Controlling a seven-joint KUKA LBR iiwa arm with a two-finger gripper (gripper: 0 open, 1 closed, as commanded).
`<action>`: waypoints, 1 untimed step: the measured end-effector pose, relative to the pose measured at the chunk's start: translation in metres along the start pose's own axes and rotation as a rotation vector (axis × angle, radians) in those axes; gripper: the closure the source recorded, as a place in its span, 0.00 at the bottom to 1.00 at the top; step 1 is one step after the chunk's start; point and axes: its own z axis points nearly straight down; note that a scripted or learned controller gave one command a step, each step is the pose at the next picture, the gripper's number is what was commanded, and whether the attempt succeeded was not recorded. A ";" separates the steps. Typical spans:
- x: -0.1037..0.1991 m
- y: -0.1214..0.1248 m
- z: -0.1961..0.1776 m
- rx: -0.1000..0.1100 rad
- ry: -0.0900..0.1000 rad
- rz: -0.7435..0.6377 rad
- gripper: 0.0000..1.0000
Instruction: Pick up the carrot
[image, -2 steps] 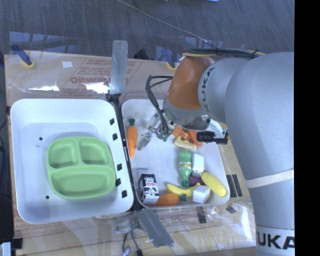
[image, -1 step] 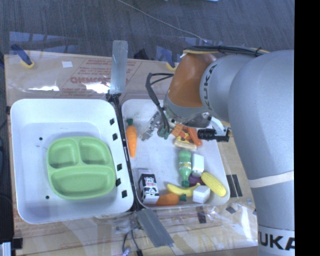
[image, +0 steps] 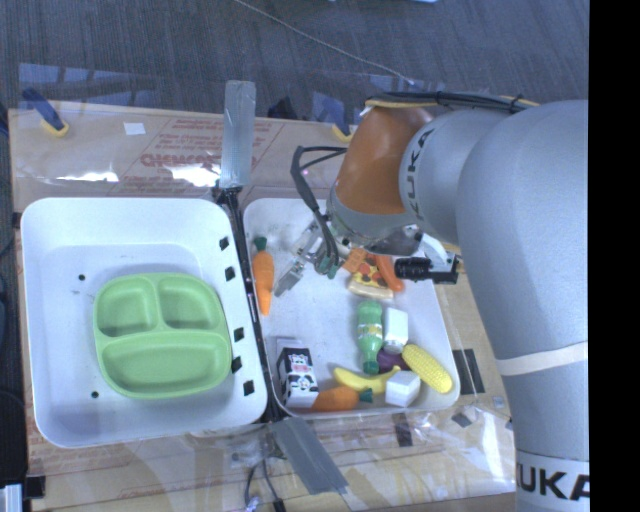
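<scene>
The carrot (image: 262, 282), orange with a green top, lies along the left wall of the right bin (image: 322, 330), pointing toward the near side. My gripper (image: 297, 262) hangs just right of the carrot, low over the bin floor. It is open, one grey finger (image: 288, 279) slants toward the carrot's middle, and nothing is between the fingers. The arm's orange band (image: 375, 170) and grey wrist cover the bin's back right part.
The right bin also holds a pizza slice (image: 372, 278), a green bottle (image: 369, 332), corn (image: 427, 367), a banana (image: 358, 380), a small carton (image: 296, 374) and an orange vegetable (image: 335, 399) near the front. A green divided plate (image: 160, 333) sits in the left bin (image: 60, 240).
</scene>
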 end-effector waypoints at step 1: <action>0.000 0.001 -0.011 -0.001 -0.002 -0.007 1.00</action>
